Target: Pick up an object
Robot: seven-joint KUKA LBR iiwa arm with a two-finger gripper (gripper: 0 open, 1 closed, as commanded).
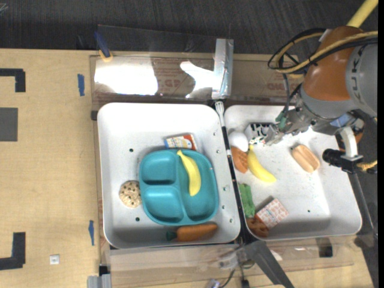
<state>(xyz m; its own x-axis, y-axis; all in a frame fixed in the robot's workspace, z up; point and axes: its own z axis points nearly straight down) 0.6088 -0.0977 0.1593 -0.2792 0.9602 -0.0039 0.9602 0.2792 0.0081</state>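
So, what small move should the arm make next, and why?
Probably a short descent. The gripper hangs over the upper left part of the right bin, beside a black and white object and above the banana. Nothing shows between its fingers, so lowering onto the nearest item seems sensible.
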